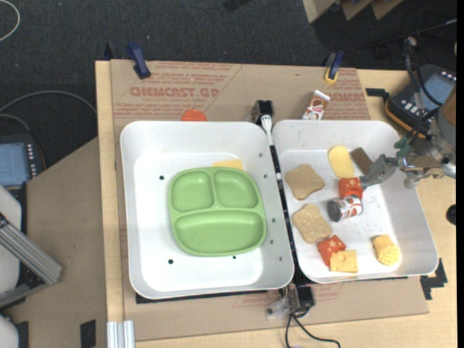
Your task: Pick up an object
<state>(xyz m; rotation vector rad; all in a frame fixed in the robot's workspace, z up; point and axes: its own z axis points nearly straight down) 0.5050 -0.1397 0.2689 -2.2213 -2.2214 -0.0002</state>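
The right bin (413,216) holds several toy foods: a yellow lemon (339,161), two bread slices (304,180) (312,222), a small red piece (350,187), a red-and-white can (346,208) lying on its side, a red block (331,248), a cheese wedge (346,262) and a corn piece (386,251). My gripper (367,165) reaches in from the right, over the bin's upper middle, just right of the lemon and above the red piece. Its two grey fingers stand apart, open, with nothing between them.
The left bin (141,194) holds a green divided plate (216,211) with a yellow slice (228,164) behind it. A small carton (315,106) and an orange disc (193,115) lie on the board behind the bins. Blue clamps (138,59) (333,67) grip the board's far edge.
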